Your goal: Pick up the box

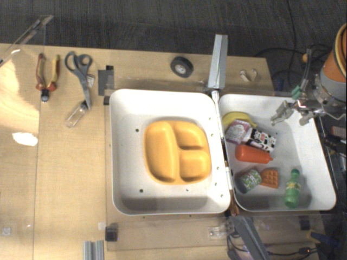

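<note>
The box [262,140] is a small black, white and red carton lying in the right bin [314,161], between a purple pouch [238,130] and an orange carrot-shaped toy [252,154]. My gripper [293,114] hangs over the bin's upper right part, up and to the right of the box and apart from it. Its two fingers stand open with nothing between them.
A banana [237,116], a green can [249,180], a waffle piece [270,178] and a green bottle [293,187] also lie in the right bin. The left bin [124,145] holds a yellow divided tray [177,150]. Scissors [81,75], pliers [46,76] and a tape roll [181,66] lie on the bench.
</note>
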Tool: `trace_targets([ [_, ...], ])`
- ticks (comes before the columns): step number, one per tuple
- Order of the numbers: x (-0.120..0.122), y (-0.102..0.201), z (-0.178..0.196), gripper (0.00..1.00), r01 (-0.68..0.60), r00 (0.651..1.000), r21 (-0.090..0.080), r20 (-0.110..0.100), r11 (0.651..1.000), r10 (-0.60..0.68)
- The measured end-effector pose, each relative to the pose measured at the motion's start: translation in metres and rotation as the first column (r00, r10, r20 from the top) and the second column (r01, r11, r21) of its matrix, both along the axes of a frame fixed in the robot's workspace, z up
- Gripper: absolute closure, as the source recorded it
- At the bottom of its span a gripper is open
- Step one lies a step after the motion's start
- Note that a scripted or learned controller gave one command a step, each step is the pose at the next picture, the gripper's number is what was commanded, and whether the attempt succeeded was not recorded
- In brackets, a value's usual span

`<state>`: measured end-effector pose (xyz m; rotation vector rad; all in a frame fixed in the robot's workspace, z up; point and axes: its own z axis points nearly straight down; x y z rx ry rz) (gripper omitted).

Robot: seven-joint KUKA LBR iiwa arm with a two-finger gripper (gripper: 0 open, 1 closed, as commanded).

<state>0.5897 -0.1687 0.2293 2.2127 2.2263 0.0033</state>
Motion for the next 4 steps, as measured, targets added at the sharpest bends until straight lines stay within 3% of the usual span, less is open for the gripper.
trace_targets([
  [1,0.01,0.049,-0.12,0.0,-0.206,0.979,0.0,-0.001,0.979,0.206],
  [2,0.035,0.079,-0.141,0.0,-0.118,0.993,-0.003,0.006,0.993,0.118],
  [3,0.037,0.08,-0.128,1.0,-0.121,0.993,-0.005,0.014,0.993,0.121],
  [4,0.067,0.125,-0.028,1.0,-0.078,0.997,-0.001,0.002,0.997,0.078],
])
